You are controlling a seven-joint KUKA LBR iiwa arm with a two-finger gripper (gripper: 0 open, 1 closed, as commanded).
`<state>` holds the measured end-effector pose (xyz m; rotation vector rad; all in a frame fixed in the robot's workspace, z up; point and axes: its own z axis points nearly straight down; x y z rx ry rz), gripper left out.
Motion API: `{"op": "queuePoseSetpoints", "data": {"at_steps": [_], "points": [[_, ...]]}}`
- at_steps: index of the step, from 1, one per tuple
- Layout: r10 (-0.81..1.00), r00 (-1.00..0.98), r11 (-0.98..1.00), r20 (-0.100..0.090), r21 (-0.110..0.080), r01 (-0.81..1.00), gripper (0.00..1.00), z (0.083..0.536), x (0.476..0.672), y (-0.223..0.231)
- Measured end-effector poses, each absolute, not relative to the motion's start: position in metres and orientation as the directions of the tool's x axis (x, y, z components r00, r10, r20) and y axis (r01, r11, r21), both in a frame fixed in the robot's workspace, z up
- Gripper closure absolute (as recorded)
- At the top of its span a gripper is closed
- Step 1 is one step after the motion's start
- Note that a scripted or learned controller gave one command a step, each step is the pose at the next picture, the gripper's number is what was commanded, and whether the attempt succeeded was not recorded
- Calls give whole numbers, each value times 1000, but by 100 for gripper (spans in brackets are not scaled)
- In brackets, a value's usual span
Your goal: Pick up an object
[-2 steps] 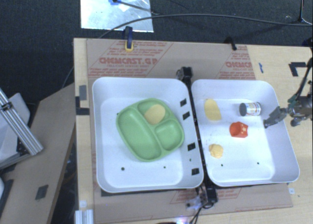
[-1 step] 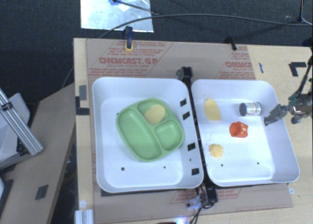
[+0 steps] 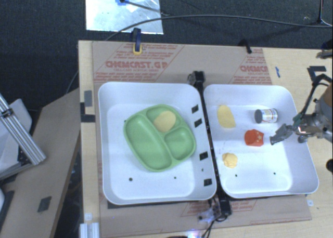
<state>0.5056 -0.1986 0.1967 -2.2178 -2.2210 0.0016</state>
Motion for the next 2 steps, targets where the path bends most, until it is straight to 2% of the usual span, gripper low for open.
{"op": "queuePoseSetpoints", "data": {"at_steps": [1, 2], "points": [[1000, -1, 1, 1, -1, 1000, 0, 155, 510, -199], [1000, -1, 1, 1, -3, 1000, 0, 93, 510, -200]]}}
